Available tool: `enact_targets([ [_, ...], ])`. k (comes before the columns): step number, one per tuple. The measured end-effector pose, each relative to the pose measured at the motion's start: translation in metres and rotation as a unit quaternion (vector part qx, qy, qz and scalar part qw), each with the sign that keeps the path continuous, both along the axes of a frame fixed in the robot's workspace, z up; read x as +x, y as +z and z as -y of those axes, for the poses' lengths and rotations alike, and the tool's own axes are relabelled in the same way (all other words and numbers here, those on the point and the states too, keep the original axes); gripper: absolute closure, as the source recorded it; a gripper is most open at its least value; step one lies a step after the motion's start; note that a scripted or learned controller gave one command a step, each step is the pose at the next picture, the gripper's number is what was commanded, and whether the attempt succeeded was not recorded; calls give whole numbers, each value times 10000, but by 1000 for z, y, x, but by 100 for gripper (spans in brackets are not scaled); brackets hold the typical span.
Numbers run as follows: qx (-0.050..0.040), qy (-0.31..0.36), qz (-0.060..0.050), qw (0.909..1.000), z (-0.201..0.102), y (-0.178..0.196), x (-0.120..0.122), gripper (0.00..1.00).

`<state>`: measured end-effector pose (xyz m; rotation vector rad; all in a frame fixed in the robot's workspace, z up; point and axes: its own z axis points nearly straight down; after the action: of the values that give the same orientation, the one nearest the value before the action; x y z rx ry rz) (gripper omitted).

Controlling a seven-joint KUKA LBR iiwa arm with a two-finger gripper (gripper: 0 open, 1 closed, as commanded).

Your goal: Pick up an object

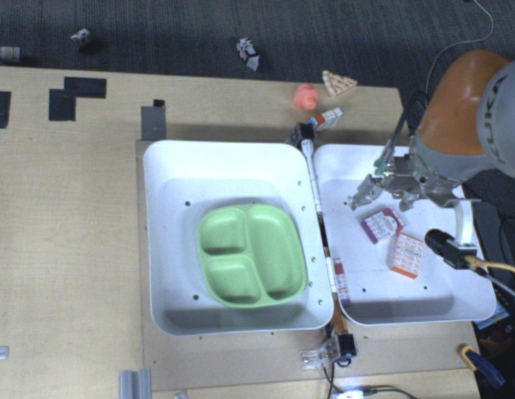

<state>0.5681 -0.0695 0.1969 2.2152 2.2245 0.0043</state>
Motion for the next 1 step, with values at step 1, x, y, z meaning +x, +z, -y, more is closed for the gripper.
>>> enact_targets([
  [1,-12,-4,48,10000,15,-99,23,0],
])
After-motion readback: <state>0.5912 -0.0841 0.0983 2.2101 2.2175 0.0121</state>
